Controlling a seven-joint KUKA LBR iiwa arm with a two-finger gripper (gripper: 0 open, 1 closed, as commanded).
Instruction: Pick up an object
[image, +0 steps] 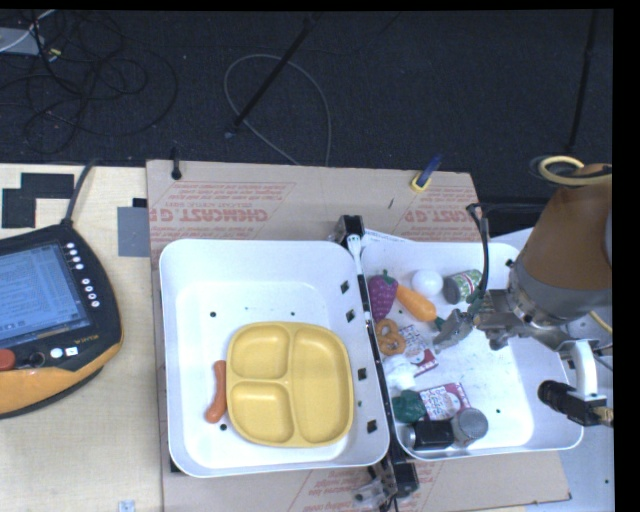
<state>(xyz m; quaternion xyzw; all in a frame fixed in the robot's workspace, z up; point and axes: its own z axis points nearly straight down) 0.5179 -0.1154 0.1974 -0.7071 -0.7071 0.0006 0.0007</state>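
The gripper (452, 328) hung low over the right bin (545, 425), and honestly I couldn't tell how it was set. Just beside it sat a pretzel (389, 338), a carrot (416, 302), a white ball (427, 283) and a small can (462, 286). The yellow tray (290, 384) and a sausage (216, 391) sat in the left bin (200, 270).

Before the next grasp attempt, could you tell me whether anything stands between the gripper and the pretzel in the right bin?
Nothing visible does. The gripper hangs just right of the pretzel, bare bin floor between them; the carrot lies above that line.
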